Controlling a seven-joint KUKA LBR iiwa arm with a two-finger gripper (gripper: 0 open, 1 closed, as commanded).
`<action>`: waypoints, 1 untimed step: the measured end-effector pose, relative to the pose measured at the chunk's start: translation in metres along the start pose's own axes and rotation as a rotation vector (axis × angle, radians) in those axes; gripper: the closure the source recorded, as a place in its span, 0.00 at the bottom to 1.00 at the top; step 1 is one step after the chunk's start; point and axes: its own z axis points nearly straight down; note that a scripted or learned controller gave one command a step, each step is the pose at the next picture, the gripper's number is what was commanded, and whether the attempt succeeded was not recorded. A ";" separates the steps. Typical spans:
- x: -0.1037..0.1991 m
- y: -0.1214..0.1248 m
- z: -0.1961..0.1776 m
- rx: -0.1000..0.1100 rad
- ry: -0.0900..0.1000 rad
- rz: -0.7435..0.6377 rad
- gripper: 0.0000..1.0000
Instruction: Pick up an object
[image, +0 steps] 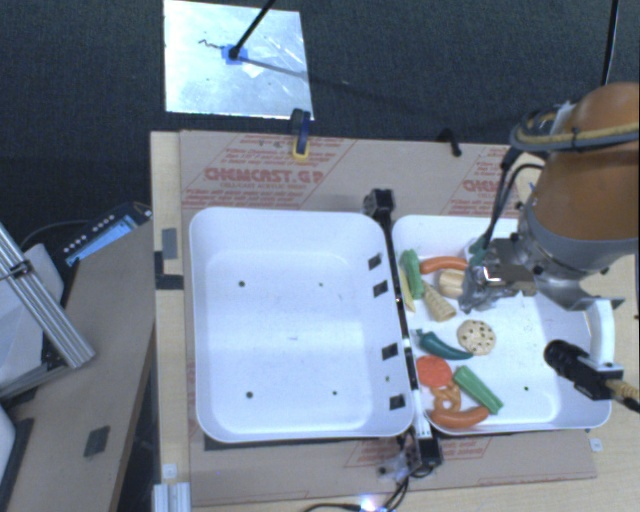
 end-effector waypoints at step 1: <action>-0.024 0.019 -0.101 -0.027 -0.002 0.002 1.00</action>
